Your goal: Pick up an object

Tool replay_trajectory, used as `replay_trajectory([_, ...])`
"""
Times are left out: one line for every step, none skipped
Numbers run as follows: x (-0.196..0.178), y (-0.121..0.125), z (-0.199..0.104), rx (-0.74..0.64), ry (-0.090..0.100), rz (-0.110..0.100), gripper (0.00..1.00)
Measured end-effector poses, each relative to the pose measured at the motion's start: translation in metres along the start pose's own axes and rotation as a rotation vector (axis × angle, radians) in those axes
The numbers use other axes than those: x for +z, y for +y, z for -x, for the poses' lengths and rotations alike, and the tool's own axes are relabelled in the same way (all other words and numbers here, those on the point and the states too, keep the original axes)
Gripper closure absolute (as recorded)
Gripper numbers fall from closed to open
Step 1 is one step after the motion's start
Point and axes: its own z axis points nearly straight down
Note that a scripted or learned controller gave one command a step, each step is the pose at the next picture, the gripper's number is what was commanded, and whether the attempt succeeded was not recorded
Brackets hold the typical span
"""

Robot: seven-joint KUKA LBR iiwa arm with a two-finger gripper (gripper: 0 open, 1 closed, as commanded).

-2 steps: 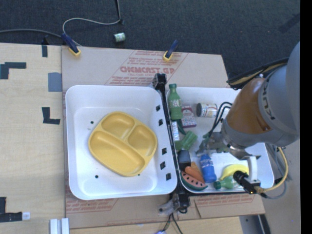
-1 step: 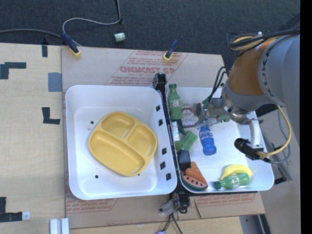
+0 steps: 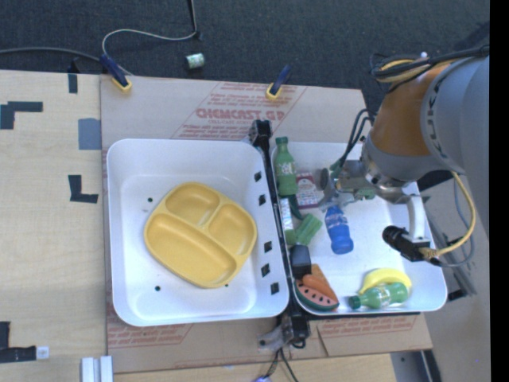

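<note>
Arm [image 3: 429, 126] is nearest the lens, bulking in at upper right of frame, grey body with orange band, wrist angled down over the top of the right bin [image 3: 421, 293]. Gripper [image 3: 343, 183] sits low in that bin, just above the blue bottle [image 3: 339, 231] and just right of the small red-labelled item [image 3: 308, 186]. Can't tell from this angle whether the claw is wide or narrow; nothing visibly held.

Likely target, my guess: the blue bottle, lying centre of the right bin with its cap end pointing up toward the gripper. Best approach is probably to drop square across the bottle's body, not the cap, and close on the short axis so it doesn't roll out. Clutter along the left wall is tight, so stay off that side.

Right bin contents:
- green bottle [image 3: 284, 165] at the top left, along the divider
- green block [image 3: 305, 230] lying left of the blue bottle, close by
- black item [image 3: 300, 258] below it
- watermelon slice [image 3: 315, 293] at lower left
- banana [image 3: 387, 278] at lower right, with a second green bottle [image 3: 382, 296] touching its lower edge

Left bin [image 3: 127, 165]: one yellow divided plate [image 3: 200, 234], roughly centred and well apart from the walls.
</note>
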Motion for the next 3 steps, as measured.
replay_trajectory([0.0985, -0.0061, 0.0411, 0.001, 0.0, 0.002, 0.0])
replay_trajectory([0.0885, -0.0056, 0.0412, 0.001, -0.001, 0.004, 1.0])
replay_trajectory([0.0886, -0.0057, 0.0412, 0.001, -0.001, 0.004, 0.0])
